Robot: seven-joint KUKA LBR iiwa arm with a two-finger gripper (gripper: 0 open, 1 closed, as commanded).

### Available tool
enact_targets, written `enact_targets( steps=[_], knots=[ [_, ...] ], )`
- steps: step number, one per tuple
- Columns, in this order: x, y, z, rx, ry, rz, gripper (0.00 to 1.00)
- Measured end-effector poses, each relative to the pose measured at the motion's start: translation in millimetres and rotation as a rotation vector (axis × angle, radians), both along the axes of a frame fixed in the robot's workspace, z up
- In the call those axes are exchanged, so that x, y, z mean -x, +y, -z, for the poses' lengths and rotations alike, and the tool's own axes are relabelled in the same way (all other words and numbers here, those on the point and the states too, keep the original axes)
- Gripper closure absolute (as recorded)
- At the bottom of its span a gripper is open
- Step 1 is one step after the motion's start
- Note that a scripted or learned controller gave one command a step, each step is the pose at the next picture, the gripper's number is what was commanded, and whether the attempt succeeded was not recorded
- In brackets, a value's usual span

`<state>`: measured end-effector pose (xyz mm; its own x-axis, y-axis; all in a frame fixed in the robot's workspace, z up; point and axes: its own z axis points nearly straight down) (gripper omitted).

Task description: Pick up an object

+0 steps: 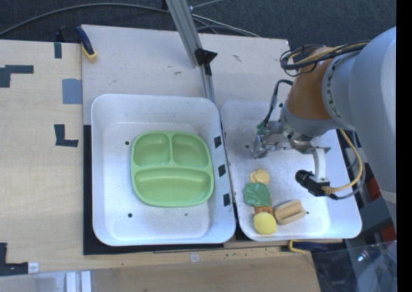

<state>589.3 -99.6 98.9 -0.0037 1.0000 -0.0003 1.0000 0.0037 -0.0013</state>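
The right bin (335, 223) holds several small toy foods near its front: a small yellow piece (259, 177), a green leafy piece (257, 193), a yellow round piece (264, 222) and a tan bread-like piece (289, 211). My gripper (260, 149) hangs low over the middle of the right bin, just behind the small yellow piece. Nothing shows between its tips. The grey arm with its orange band (308, 94) reaches in from the right.
The left bin (106, 155) holds a green divided plate (172, 168). A slanted metal pole (183, 17) stands behind the bins. Cables loop by the wrist, and a black connector (310, 183) hangs over the right bin.
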Motion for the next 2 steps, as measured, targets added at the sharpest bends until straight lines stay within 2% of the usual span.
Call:
enact_targets(
  steps=[1,2],
  knots=[
    [-3,5,-43,-0.001,-0.004,0.001,1.00],
    [2,4,-104,0.000,-0.006,0.002,1.00]
  ],
)
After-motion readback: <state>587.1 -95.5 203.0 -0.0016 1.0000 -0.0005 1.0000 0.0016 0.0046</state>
